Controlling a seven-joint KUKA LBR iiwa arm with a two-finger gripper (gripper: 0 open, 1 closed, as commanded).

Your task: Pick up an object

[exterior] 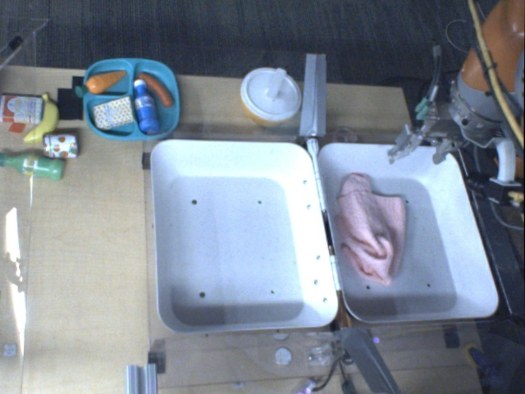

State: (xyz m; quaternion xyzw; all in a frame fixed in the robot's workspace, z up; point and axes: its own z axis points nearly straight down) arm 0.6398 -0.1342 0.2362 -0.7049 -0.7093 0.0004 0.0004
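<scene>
Pink cloth (pixel 373 228) lies crumpled, no writing legible.

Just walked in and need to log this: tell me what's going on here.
A grey KUKA arm's two-finger gripper hovers over the far rim of the right shallow white bin, fingers spread, holding nothing. A crumpled pink cloth lies in that bin, apart from the gripper. Nothing has been picked up yet.
</scene>
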